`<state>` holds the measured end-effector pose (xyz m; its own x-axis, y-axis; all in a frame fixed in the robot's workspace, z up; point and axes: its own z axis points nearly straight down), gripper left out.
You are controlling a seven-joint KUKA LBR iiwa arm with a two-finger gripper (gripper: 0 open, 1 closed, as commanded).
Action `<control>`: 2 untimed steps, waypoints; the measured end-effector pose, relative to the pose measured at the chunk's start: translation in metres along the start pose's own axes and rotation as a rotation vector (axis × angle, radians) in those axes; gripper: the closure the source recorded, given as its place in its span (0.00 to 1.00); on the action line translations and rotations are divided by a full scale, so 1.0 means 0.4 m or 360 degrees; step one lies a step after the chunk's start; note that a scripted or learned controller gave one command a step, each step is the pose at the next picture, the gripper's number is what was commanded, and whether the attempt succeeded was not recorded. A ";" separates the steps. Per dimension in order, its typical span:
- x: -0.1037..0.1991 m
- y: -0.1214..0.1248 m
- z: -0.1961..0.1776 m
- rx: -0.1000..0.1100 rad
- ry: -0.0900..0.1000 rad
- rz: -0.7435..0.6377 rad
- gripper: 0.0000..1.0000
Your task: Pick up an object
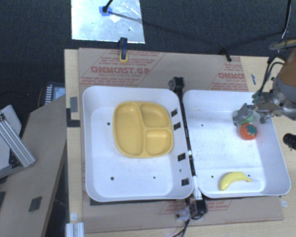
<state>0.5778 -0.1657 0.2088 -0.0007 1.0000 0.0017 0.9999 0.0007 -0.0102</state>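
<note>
A red-orange tomato-like toy (248, 131) with a green top lies at the right side of the right bin (214, 147). A yellow banana (234, 179) rests near that bin's front edge. My gripper (245, 115) hangs at the bin's upper right, just above and left of the tomato toy. Nothing shows between its metal fingers. The grey arm with its orange band enters from the right edge.
The left bin (96, 147) holds a yellow three-compartment plate (142, 129). A black divider strip (183, 137) runs between the bins. A yellow clamp (123, 51) sits on the cardboard behind, and a foil sheet (107, 14) lies farther back.
</note>
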 end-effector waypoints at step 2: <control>0.022 0.009 0.132 -0.0012 -0.0001 -0.0004 0.00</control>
<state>0.5809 -0.1567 0.1561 -0.0031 1.0000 0.0008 1.0000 0.0031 -0.0024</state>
